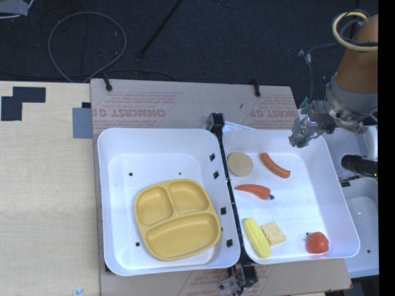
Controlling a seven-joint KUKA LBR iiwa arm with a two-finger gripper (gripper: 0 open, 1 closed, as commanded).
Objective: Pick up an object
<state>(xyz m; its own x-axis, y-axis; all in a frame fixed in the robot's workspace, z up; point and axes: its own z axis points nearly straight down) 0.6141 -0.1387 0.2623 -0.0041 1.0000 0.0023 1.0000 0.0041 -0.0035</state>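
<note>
The right bin (330, 184) holds a round tan cookie (240, 163), an orange sausage (274, 165), a red chili pepper (253, 191), a yellow corn cob (257, 237), a pale yellow cheese block (273, 233) and a red tomato (317, 242). My gripper (300, 137) hangs over the bin's far right corner, above and to the right of the sausage, touching none of the objects. Nothing shows between its fingertips.
The left bin (117, 165) holds a yellow divided plate (177, 218). A black divider (225, 190) runs between the bins. Cardboard lies under both bins, and a wooden bench top spreads to the left. Black cables lie on the dark floor behind.
</note>
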